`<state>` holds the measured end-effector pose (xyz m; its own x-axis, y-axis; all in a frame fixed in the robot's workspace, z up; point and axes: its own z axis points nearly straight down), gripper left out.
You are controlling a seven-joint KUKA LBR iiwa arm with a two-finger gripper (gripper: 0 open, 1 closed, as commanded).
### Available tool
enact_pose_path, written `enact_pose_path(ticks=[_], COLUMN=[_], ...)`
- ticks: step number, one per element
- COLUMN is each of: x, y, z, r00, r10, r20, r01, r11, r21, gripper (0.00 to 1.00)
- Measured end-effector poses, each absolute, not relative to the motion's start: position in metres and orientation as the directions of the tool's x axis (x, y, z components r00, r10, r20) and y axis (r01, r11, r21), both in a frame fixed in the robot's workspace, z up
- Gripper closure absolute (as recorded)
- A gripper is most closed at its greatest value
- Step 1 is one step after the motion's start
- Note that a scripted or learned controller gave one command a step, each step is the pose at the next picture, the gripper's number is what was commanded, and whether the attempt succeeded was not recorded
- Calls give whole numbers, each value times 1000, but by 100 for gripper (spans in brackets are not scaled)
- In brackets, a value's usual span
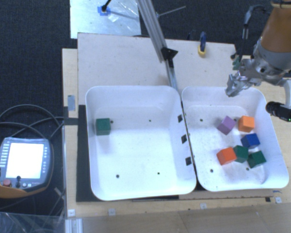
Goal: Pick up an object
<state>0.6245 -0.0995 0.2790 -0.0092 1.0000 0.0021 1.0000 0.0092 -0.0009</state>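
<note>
Far left you've got the teach pendant sitting off the desk, screen lit, cables looped above it. Left bin holds one dark green cube, close to its left wall, well apart from everything else. A metal pole slants down from the top edge to the seam between the two bins.

Right bin carries six cubes, all in its right half. Purple cube sits upper left of the group, an orange cube just beside it on the right. Blue cube lies below that orange one. Lower row: second orange cube, touching a dark green cube, and another dark green cube just right of it.

The hand hangs over the right bin's back rim, above and apart from the cubes, nothing visible between its fingers. Can't tell if it's open or closed: too small and blurred. Grey arm with orange band enters from the upper right.
</note>
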Motion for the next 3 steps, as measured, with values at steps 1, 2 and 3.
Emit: enact_pose_path(ticks=[1,2,3], x=[616,603,591], y=[-55,-8,47], z=[279,261,246], r00=[-9,-10,-10], r10=[1000,1000,1000], r20=[2,2,3], r01=[1000,1000,1000], r11=[9,10,10], r21=[1,0,0], gripper=[100,100,100])
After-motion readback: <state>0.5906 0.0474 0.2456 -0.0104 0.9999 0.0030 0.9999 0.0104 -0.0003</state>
